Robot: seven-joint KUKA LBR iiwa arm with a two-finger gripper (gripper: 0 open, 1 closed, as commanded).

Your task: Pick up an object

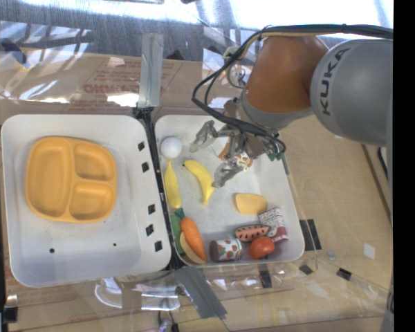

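My gripper hangs over the back of the right bin, fingers spread apart with nothing between the tips. One fingertip is near a white ball. The other fingertip is just right of a yellow banana. A small red-and-white patterned item shows against the base of the lower finger; I cannot tell whether it touches it. The bin's back right corner is hidden by the wrist.
The right bin also holds a long yellow piece, a carrot, an orange wedge, a small can, a tomato and a watermelon slice. A yellow divided plate lies in the left bin.
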